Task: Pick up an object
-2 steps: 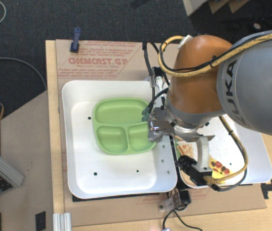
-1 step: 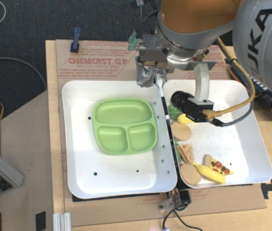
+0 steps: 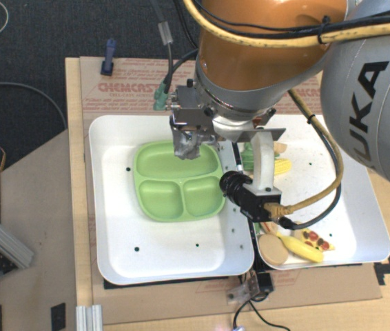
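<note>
You are looking down at a slant on a bench point(image 3: 85, 281) topped with brown cardboard, where two shallow white bins are sitting side by side. The left bin point(image 3: 112, 240) is holding a light green divided plate point(image 3: 174, 185) with one long compartment at the back and smaller ones in front; it is lying flat, toward the bin's right side and close to the wall shared with the neighbouring bin.

The right bin point(image 3: 360, 233) is holding several small things. A yellow banana point(image 3: 302, 249) is lying near the front edge, with a round tan disc point(image 3: 273, 251) just beside it on its left and a small red and yellow piece point(image 3: 317, 240) touching or nearly touching it on its right. Farther back, a yellow corn cob point(image 3: 281, 165) is peeking out from behind the arm's hardware, next to something green that is too hidden to name.

The grey arm point(image 3: 371, 95), with its wide orange band point(image 3: 264, 26), is reaching in from the right and looming over the middle of the scene. The hand point(image 3: 188, 147) is hanging over the back edge of the green plate, in the long compartment, pointing downward. You cannot tell whether it is open or closed, and nothing is visibly held in it. A black fitting with a tan hose point(image 3: 319, 198) is hanging over the wall between the bins.

A blue clip point(image 3: 108, 57) is lying at the bench's far left corner.
</note>
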